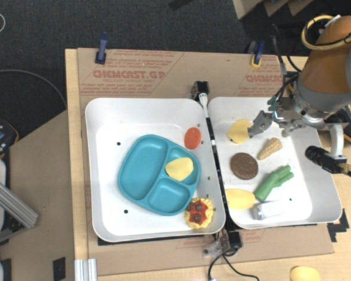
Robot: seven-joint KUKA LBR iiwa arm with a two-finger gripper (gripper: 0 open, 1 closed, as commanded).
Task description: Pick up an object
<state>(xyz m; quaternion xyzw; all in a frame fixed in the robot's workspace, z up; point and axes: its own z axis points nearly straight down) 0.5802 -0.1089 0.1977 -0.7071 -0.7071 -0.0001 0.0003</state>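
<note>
Hovering over the right bin [316, 212], the gripper [268, 122] sat just beside a pale yellow chip-shaped piece [240, 131]; finger state couldn't be told. Same bin held a brown cookie [244, 165], cone [270, 148], green pepper [273, 182]. Left bin [99, 157] had a blue divided plate [146, 177].
</note>
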